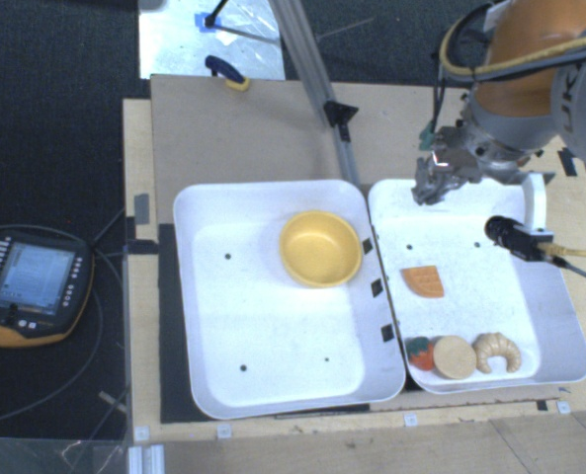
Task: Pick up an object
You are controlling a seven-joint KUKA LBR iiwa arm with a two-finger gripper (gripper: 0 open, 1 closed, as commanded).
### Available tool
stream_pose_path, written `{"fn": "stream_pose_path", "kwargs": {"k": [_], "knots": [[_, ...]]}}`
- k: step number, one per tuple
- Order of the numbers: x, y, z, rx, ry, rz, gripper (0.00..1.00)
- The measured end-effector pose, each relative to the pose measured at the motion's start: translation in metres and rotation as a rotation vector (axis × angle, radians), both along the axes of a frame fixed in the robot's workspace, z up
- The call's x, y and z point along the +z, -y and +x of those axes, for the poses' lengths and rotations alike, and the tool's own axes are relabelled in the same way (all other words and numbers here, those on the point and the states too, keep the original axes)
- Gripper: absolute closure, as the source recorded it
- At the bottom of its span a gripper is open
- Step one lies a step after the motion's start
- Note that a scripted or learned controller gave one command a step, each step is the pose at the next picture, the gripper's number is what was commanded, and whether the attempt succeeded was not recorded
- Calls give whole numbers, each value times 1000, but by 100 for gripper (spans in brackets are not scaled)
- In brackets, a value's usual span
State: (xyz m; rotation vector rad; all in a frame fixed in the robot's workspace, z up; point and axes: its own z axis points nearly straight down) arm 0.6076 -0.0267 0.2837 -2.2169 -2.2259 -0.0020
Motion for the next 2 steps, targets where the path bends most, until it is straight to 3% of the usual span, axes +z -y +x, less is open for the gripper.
{"fn": "stream_pose_path", "kwargs": {"k": [2], "knots": [[-26, -84, 9, 0, -1, 0, 100]]}}
